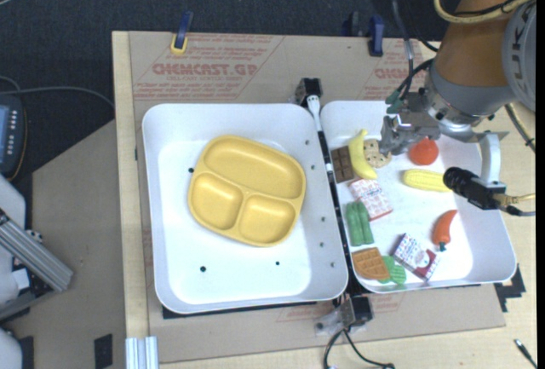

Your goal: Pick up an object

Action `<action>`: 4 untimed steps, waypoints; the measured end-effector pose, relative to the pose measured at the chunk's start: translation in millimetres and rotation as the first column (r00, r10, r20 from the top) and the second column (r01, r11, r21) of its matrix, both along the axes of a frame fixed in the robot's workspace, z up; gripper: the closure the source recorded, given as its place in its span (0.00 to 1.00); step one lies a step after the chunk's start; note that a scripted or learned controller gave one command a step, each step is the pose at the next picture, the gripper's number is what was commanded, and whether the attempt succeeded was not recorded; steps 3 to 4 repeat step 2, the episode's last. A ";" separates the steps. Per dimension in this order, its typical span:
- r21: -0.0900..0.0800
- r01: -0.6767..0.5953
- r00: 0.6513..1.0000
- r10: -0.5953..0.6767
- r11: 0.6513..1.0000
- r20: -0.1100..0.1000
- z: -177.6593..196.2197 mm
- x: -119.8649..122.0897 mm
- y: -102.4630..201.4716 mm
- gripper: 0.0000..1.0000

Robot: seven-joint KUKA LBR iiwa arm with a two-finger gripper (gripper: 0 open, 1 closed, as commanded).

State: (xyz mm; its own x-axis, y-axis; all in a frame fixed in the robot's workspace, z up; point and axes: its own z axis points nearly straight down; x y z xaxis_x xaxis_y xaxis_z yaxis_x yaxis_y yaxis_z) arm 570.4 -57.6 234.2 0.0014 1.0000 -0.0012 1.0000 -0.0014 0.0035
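Cardboard-topped worktop (255, 60), two white bins. Gripper (393, 140) low over banana (364, 152) near right bin's (502, 252) far-left corner; finger state: cannot tell. Banana probably light, stiff, smooth; pinch mid-body.

**Claw low over the right bin's toy food**

The claw (394, 137) hangs over the right bin (498, 252), just beside a banana (361, 153) and a tomato (423, 152). Corn (423, 181), a red pepper (444, 227) and small packets lie nearby. The left bin (162, 188) holds a yellow divided tray (246, 189).
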 end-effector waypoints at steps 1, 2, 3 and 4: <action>0.001 -0.002 1.000 0.002 1.000 -0.003 -0.1 -1.2 7.9 1.00; 0.001 0.000 1.000 0.000 1.000 -0.007 -11.5 -8.2 1.2 1.00; 0.001 0.000 1.000 0.000 1.000 -0.007 -11.5 -8.2 1.2 1.00; 0.001 0.000 1.000 0.000 1.000 -0.007 -11.5 -8.2 1.2 1.00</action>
